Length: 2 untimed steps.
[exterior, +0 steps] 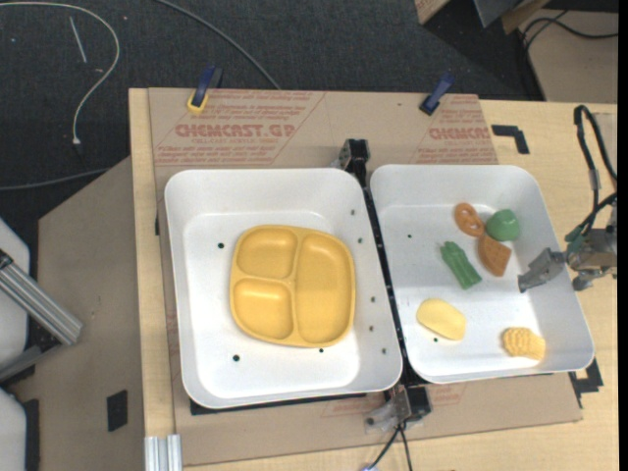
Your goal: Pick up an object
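Pincer (549,268) low over right bin (559,214) right rim.

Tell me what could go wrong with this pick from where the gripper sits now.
The gripper sits at the right bin's outer edge, so coming down it may strike the rim. The green ball, brown piece and orange pretzel shape crowd together; a grasp there could nudge neighbours or catch two at once. The green ball looks round and might roll away.

Two white bins (186,214) side by side; one yellow divided plate (292,285); six small toy foods (461,264); two blue clamps (204,88) at the surface's far edge.
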Each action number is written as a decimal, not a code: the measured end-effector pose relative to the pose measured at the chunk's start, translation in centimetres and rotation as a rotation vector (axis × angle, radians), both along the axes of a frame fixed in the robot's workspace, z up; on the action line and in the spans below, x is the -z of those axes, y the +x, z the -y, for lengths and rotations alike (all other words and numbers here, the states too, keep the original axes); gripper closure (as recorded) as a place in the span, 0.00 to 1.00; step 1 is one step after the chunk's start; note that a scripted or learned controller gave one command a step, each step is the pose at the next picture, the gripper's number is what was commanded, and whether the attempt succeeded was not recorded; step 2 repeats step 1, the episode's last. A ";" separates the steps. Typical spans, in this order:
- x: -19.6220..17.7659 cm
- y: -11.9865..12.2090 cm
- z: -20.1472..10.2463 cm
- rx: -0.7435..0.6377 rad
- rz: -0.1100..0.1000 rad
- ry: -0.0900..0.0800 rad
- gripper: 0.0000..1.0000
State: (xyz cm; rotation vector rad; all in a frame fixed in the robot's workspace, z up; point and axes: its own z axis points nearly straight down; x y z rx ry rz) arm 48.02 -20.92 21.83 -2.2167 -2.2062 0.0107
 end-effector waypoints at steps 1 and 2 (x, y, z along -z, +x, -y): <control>-0.7 0.3 -0.1 -0.005 0.014 -0.004 0.00; -0.7 0.3 -0.1 -0.005 0.014 -0.004 0.00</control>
